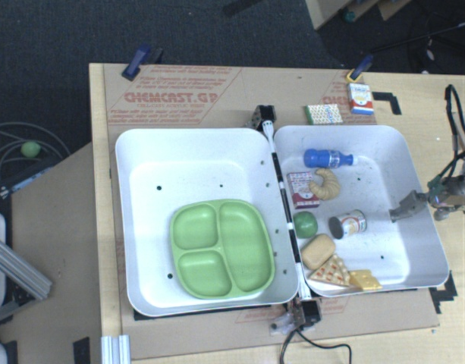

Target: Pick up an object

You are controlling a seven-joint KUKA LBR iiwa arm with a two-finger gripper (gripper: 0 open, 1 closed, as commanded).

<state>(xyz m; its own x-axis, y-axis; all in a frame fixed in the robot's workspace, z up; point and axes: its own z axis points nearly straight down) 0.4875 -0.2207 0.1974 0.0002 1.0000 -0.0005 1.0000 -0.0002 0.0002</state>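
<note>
1. Pincer [405, 208] position comes first: it sits low at the right side of the right bin [414, 165], at the end of the arm entering from the right. Whether it is released or clenched I cannot tell; it looks grey and blurred, and nothing shows in its grip.

2. Candidates all lie in the right bin, mostly along its left half: a blue bottle [328, 158] near the top, a croissant [326, 183] touching a red-and-white packet [301, 189], a green ball [305, 224], a small can [348, 224] on its side, a bread roll [318, 250], and a pizza slice [334, 272] beside a cracker [365, 280] at the bottom edge.

3. Best target, in my judgement, is the small can: it is nearest the pincer and stands apart from its neighbours, with bare bin floor around it.

4. Approach should centre over the can's body and close across its narrow width, not along its length, since a lying cylinder will likely roll.

5. Avoid the croissant and packet pair, and the flat pizza slice; touching or thin items invite a missed grasp.

6. Left bin [141, 203] holds a green divided plate [221, 247]; it needs no attention now.
</note>
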